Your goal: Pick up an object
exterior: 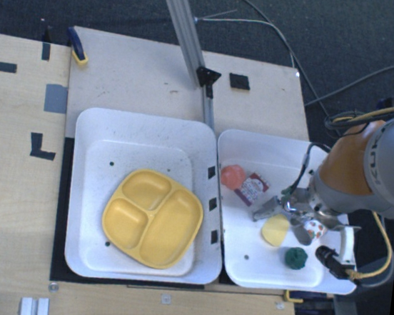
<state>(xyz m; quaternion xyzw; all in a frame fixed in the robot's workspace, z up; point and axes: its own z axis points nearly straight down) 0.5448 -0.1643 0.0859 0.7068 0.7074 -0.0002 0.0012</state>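
Yellow divided tray lies in the left bin. Right bin holds a pink-red object, a red-and-white packet, a pale yellow object and a dark green object. Claw is low over the right bin, fingers spread, nothing between them, just beside the pale yellow object.

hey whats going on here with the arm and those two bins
A grey robot arm with an orange band reaches into the right white bin. Its gripper hangs low, just above a pale yellow rounded object, with nothing visibly held between the fingers. A pink ball, a small red-and-white packet and a dark green lumpy object lie nearby. The left white bin holds a yellow divided plastic tray.
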